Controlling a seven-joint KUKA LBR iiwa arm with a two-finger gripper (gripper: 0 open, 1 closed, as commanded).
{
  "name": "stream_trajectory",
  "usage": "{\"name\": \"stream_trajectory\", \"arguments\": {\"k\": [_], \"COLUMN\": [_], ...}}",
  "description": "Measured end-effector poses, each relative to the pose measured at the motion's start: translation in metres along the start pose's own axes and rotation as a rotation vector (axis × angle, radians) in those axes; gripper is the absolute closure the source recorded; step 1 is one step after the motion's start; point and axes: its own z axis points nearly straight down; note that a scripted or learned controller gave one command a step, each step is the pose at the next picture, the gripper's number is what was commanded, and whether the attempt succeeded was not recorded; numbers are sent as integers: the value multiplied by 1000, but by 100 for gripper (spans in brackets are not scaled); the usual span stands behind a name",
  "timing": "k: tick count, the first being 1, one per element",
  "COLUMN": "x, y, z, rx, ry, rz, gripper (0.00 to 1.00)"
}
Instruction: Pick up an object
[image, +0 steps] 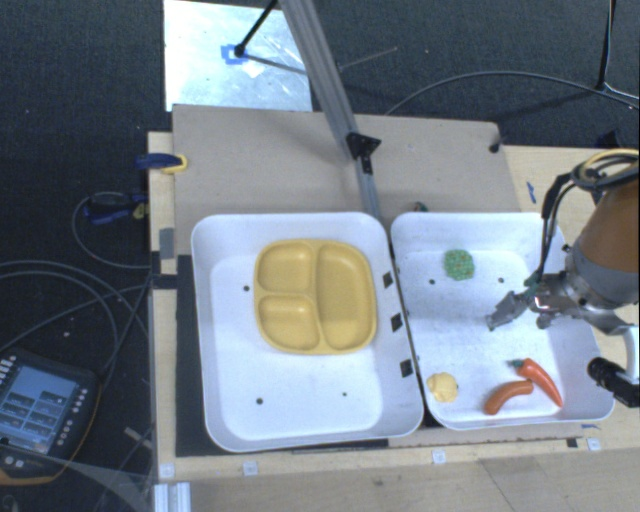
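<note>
Two white bins sit side by side on the tabletop (300, 160). Left bin (230, 400): a yellow tray (315, 297) with three compartments, well apart from the jaws, far to their left. Right bin (480, 235): four small candidates for the pick. A green ball (459, 264) lies up and to the left of the jaws; a yellow lump (442, 386) lies below and to their left; an orange sausage (508, 396) and a red pepper (540, 381), touching or nearly so, lie directly below them, near the bin's front wall. The jaws (520, 308) hang over bare bin floor at the end of the arm (610, 250), between the ball and the pepper, and grip nothing; their spread cannot be told at this scale. Judged step: approach, no object yet chosen by contact. The next move calls for centring over one item, likely the pepper or sausage, then descending with room either side of it.
</note>
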Motion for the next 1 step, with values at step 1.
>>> {"name": "stream_trajectory", "arguments": {"k": [1], "x": [1], "y": [2], "z": [42], "rx": [0], "ry": [0], "rz": [0], "gripper": [0]}}
